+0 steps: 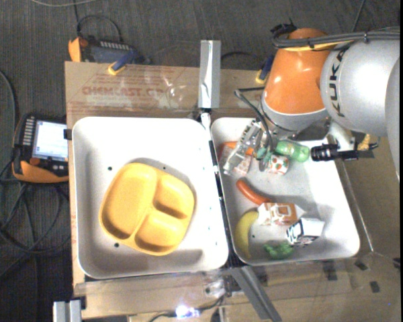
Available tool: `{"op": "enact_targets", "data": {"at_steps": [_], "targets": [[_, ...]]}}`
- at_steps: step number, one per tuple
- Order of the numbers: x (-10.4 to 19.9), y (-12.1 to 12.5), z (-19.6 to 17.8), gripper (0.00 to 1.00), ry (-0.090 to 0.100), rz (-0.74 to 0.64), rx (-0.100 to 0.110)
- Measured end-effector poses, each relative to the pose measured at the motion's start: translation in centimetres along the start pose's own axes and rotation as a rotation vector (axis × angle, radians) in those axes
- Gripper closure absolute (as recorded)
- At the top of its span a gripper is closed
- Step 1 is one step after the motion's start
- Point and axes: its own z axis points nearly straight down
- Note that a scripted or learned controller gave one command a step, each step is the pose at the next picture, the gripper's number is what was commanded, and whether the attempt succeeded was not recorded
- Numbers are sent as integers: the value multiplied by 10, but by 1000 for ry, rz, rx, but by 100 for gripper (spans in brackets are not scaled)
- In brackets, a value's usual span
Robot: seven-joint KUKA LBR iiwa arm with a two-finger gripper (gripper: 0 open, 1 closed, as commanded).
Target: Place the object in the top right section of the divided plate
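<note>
The yellow divided plate [148, 208] sits in the left white bin [87, 247], tilted a little, all three sections bare. The arm [336, 79] reaches in over the right bin [346, 237], its fingers [245, 149] low at that bin's upper left corner (whether they are spread or pinching something, I cannot tell). Near them lie a green bottle [292, 150] and a small carton [277, 164]. Further down are a red sausage [250, 192], a yellow banana [245, 228], a white box [304, 231] and a green leafy piece [277, 250].

Even overhead light washes the white bins [87, 180] bright (the dark floor [27, 45] stays dim), with soft shadows and slight blur.
</note>
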Motion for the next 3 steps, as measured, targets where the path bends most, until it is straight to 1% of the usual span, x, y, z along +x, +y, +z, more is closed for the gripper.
{"op": "enact_targets", "data": {"at_steps": [1,2,3], "targets": [[92,-5,0,100,1,-7,3],[151,24,-6,100,1,-99,3],[140,7,1,100,-1,465,4]]}}
